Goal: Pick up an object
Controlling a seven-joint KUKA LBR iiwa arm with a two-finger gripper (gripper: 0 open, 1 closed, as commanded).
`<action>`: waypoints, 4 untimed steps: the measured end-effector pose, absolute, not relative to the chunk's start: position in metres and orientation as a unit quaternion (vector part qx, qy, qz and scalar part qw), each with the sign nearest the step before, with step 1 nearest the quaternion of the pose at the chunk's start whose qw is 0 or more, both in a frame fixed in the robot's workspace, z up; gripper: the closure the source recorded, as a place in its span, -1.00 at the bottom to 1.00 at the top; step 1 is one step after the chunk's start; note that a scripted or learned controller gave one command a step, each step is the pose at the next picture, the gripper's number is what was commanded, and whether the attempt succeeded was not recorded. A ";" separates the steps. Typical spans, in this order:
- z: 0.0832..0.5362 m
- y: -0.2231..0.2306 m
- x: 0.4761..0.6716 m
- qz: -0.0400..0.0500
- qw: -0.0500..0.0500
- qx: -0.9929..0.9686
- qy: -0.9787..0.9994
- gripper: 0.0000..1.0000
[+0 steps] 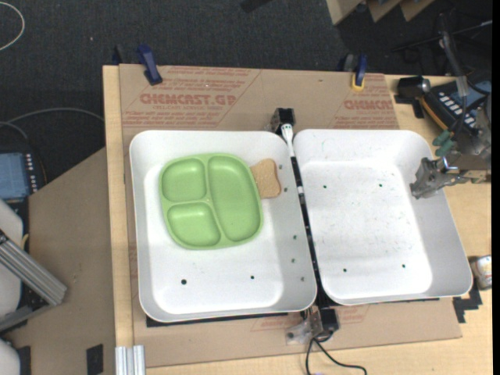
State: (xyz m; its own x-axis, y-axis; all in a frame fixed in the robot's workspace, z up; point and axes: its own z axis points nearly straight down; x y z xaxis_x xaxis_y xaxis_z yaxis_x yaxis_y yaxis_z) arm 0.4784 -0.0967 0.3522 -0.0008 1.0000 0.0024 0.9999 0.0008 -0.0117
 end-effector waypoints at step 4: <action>0.381 -0.112 0.479 0.002 0.003 -0.706 -0.708 1.00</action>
